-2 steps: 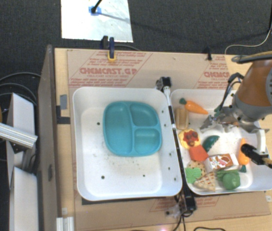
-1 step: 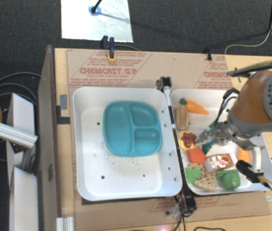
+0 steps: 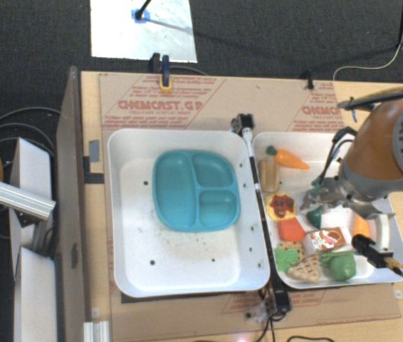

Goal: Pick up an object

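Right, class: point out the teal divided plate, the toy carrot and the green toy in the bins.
teal divided plate (image 3: 196,191), camera view, centre divider.
toy carrot (image 3: 291,160), camera view, orange body.
green toy (image 3: 340,265), camera view, top surface.

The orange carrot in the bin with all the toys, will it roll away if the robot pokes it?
Probably a bit. The carrot looks rounded and tapered, so a poke could roll it in a curve. It looks like smooth plastic, likely light and slippery. It lies near the right bin's wall, which should stop it.
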### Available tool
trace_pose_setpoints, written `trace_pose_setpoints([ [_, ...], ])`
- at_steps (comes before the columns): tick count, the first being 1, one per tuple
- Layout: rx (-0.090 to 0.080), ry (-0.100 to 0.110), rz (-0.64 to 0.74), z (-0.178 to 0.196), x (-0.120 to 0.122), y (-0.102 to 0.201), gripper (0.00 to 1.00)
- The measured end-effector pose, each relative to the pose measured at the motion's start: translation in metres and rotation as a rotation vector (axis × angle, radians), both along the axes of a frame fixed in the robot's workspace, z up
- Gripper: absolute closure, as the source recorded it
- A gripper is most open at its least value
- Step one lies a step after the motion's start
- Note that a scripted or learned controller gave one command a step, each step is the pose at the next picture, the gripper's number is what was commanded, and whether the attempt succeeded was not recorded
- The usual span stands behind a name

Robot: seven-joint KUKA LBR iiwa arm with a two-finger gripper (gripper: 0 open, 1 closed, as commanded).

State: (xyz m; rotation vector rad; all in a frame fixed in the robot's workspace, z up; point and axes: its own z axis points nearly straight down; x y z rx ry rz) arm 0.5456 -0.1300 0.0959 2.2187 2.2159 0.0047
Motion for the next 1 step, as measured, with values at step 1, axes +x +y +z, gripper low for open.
trace_pose_setpoints([
  [1, 0.006, -0.007, 0.016, 0.0944, 0.0389, 0.0951, 1.0],
])
